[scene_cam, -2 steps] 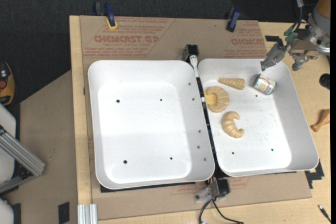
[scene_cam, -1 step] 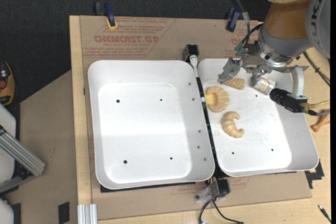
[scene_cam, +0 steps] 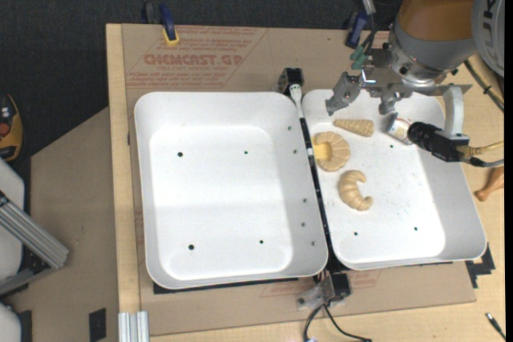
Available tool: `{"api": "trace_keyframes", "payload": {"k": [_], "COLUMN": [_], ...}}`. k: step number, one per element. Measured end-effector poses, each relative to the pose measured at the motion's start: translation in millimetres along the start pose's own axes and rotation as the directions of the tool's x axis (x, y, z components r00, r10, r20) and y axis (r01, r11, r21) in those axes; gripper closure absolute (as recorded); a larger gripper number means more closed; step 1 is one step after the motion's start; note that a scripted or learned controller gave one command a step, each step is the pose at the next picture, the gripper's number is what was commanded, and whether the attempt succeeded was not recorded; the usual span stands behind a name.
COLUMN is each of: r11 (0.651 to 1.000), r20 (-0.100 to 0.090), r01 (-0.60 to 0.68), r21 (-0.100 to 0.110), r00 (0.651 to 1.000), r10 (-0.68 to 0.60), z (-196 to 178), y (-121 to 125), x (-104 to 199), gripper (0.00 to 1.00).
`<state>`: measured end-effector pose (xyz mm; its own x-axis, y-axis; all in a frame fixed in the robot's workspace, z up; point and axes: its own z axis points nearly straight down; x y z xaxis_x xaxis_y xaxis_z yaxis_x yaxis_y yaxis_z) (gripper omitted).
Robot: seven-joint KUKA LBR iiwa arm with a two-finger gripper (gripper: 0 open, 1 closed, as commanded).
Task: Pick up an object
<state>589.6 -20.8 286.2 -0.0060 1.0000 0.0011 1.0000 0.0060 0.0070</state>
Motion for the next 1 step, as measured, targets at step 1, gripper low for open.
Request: {"api": "trace_keyframes", "payload": {"k": [1], "r11": [1.000], "r20": [0.001], "r01": [-0.004], "r21": [0.003], "r00": [1.000], "r10": [0.004], "z": [-6.9], "y": [0.1], "x": [-2.7], "gripper": [1.00]}}
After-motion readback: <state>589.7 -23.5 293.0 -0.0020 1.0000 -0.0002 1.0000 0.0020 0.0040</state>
